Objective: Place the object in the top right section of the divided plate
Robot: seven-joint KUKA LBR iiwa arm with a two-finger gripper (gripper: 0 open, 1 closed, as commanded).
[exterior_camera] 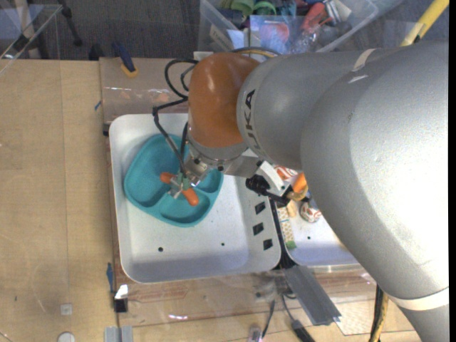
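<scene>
A teal divided plate (153,184) lies in the left white bin (185,255), toward its upper left. My gripper (186,184) hangs low over the plate's right side, near the ridge between its sections. It is shut on a small orange object (192,197), whose ends stick out to the left and lower right of the fingers. The object sits just above or on the plate surface; I cannot tell which. The grey arm with its orange band (217,102) hides the plate's upper right part.
The right bin (320,251) holds a few small items, among them an orange and white one (298,185), mostly hidden under the arm. A clear tub of toys (285,6) stands at the back. A blue clamp (128,66) sits on the bench edge.
</scene>
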